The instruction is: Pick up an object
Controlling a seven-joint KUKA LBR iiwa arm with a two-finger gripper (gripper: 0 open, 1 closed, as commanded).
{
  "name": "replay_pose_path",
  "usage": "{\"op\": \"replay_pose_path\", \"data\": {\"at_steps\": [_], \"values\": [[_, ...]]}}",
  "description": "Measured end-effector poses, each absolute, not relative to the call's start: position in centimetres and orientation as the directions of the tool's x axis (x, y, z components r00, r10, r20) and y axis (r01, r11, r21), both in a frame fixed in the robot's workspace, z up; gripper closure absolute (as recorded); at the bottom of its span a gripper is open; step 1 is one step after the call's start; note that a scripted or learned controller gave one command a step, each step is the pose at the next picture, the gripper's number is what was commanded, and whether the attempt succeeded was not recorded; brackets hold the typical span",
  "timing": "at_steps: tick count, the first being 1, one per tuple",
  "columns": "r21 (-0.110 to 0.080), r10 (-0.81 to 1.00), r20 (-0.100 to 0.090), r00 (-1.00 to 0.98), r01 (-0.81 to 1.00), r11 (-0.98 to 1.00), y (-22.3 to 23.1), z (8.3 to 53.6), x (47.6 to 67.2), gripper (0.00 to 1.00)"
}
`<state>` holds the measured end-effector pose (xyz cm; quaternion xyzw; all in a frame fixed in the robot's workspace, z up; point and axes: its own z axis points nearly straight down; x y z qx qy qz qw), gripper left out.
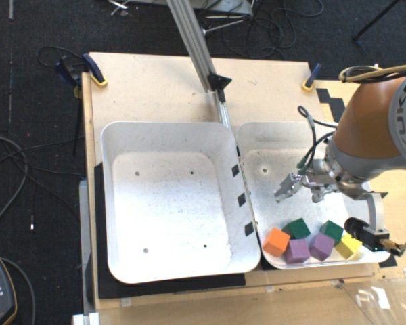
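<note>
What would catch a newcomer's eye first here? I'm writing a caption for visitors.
The bright blocks crowded along the near edge of the right bin: orange, green, purple, yellow. Next, the arm's orange band at the right, with the gripper hovering above those blocks. The left bin sits beside it.

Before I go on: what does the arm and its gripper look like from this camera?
The arm is a thick rounded body with a broad orange band and grey casing above and below it, with part of dark lettering at the frame's edge. Black cables loop along its left side toward the wrist. The gripper is a small silvery metal assembly with thin fingers.
</note>
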<state>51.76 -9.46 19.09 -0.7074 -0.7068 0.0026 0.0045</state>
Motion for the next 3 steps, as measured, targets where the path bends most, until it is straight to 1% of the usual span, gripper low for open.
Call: {"op": "replay_pose_path", "data": {"at_steps": [1,2,3], "values": [[0.010,1.000,0.001,0.006,1.000,-0.006,-14.9,9.6,49.3,0.00],[0.010,1.000,-0.003,0.000,1.000,0.000,-17.9,9.7,49.2,0.00],[0.006,1.000,0.000,-0.001,1.000,0.001,-18.8,9.7,49.5,0.00]]}}
